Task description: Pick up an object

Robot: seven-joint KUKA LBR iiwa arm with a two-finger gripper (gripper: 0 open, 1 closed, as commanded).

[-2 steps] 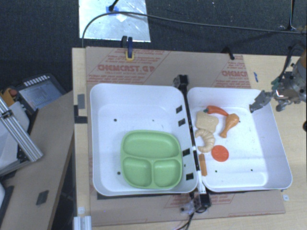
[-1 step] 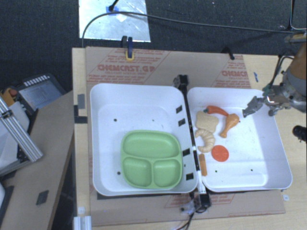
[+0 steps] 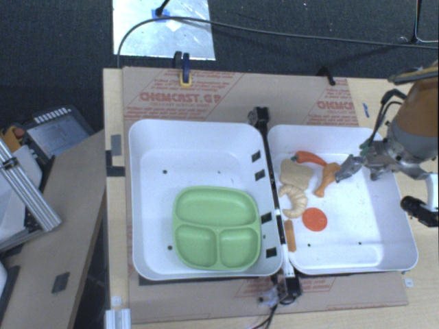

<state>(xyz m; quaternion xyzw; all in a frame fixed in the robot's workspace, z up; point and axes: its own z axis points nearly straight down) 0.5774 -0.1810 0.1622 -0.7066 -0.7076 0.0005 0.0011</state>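
though blurred, the tool (image 3: 351, 166) hangs by the carrot (image 3: 327, 179).

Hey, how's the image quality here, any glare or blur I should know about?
In the camera view, the foil sheet above the bench glares brightly; the white bins are evenly lit with soft shadows along their walls; the green divided tray is fairly sharp; the gripper and the small food toys beside it look soft, so finger detail is unclear.
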